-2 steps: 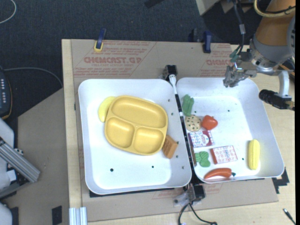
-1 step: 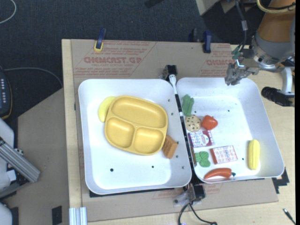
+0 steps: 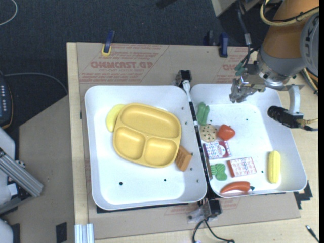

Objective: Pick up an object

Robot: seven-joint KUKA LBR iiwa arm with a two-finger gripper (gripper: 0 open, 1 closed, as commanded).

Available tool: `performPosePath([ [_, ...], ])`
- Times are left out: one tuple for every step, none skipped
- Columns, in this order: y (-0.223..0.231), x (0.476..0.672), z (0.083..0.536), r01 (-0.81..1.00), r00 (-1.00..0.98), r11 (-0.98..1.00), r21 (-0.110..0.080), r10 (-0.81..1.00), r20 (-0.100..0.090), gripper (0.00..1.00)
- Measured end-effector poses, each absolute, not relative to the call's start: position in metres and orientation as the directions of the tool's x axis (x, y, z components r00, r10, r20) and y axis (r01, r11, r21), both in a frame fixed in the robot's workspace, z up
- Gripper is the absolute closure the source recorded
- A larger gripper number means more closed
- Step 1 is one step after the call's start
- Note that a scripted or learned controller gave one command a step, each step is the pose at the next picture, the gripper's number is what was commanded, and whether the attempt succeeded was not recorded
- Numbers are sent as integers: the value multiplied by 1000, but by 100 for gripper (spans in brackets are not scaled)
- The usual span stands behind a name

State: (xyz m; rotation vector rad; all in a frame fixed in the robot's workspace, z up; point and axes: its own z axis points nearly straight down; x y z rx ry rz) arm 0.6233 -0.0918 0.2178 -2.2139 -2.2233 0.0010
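So here's me, the gripper [image 3: 240, 96], hanging over the far end of the right bin [image 3: 288, 146], up near its far-left corner. Honestly I can't tell if my jaws are open or closed from this angle, they're just a dark metal blob, and I don't see anything sitting between them.

The stuff to grab is all closer to the near side than where I am. Along the left wall of the right bin there's a green pepper-looking thing [image 3: 203, 113], then a round cookie [image 3: 207, 132] with a red tomato [image 3: 226, 132] just beside it on the right. Nearer still: a small red-and-white packet [image 3: 216, 149], a green leafy piece [image 3: 219, 171], another red-and-white packet [image 3: 241, 166] to its right, and a red hot dog [image 3: 236, 188] against the near rim. A yellow corn cob [image 3: 274, 166] lies by itself toward the right side, well apart from the rest.

The left bin [image 3: 101, 151] has a big yellow divided plate [image 3: 147, 134], upside-up, with a yellow banana-ish thing [image 3: 113, 116] poking out from under its far-left edge and a brown cracker [image 3: 184, 159] touching its near-right corner.
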Motion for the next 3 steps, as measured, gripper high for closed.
performPosePath([
  [-41, 601, 211, 1000, -5, 5, -4, 1000, 2, 100],
  [0, 574, 224, 1000, -5, 5, -4, 1000, 2, 100],
  [2, 589, 234, 1000, -2, 2, 3, 1000, 0, 100],
])
